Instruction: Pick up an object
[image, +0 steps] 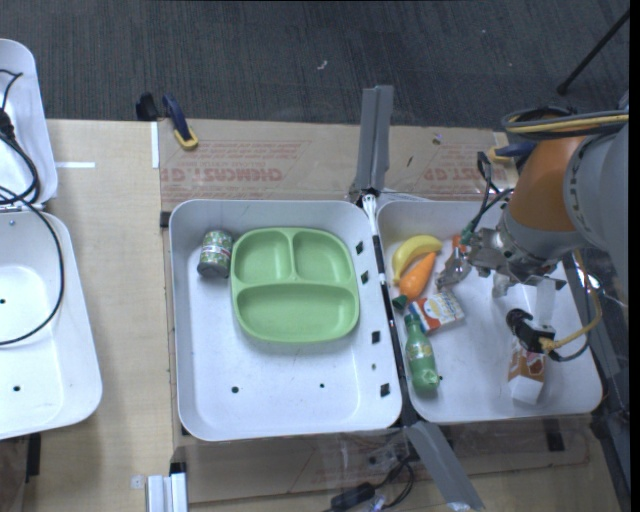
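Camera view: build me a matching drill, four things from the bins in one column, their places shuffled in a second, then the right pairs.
Things:
1. plate
2. can
3. bottle
4. banana

Places:
A. right bin, far left corner, beside the carrot
B. left bin, filling its middle
C. right bin, along its left wall, toward the near edge
D. left bin, far left corner, just left of the plate

Pairs: 1-B, 2-D, 3-C, 4-A
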